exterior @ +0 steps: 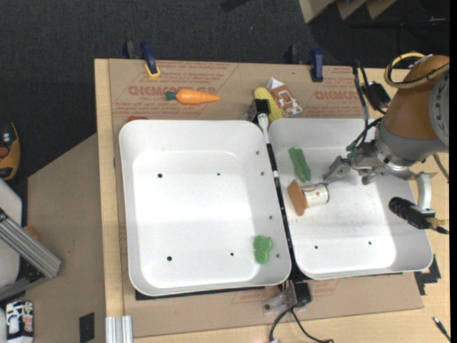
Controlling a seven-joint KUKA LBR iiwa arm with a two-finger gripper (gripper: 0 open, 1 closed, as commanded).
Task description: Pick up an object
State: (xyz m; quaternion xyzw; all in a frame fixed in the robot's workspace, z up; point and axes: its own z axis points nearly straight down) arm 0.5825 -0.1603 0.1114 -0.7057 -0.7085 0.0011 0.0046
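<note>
In the right bin [357, 259] lie a brown-and-white cylinder-shaped object [307, 195] near its left wall and a green oblong piece [300, 163] just above it. A small green lump [263, 249] rests in the near right corner of the left bin [193, 141]. My gripper [348, 178] hangs over the right bin's upper middle, just right of the cylinder. Its two grey fingers are spread open with nothing between them. The left fingertip [328, 177] stands close to the cylinder's white end without touching it.
Behind the bins, on the brown board, lie a toy carrot [193, 96] and a yellow item with a small printed box [275, 102]. Two clamps [150, 61] hold the board's far edge. A black part [410, 213] juts over the right bin's right side.
</note>
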